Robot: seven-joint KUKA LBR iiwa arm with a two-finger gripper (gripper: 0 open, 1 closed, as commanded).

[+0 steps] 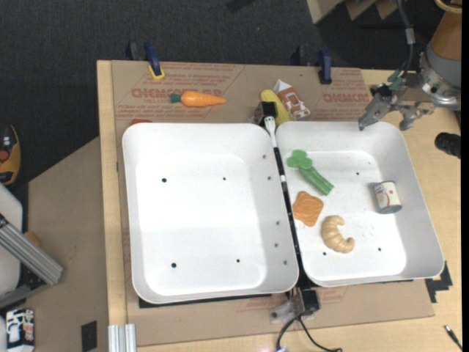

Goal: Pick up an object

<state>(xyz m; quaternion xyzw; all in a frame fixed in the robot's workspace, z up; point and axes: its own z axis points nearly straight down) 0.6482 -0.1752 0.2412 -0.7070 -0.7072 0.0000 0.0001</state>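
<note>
The right bin (410,156) holds a green toy (308,171), an orange wedge (308,208), a tan croissant (337,235) and a small silver can (386,196) lying on its side. My gripper (385,123) hangs above that bin's far right corner, well behind the can. Its two fingers are spread open, with nothing between them.
The left bin (146,196) sits beside the right one. Behind the bins, on the cardboard, lie a carrot (199,99), a yellow banana (270,101) and a small carton (293,103). Blue clamps (154,61) hold the board's back edge.
</note>
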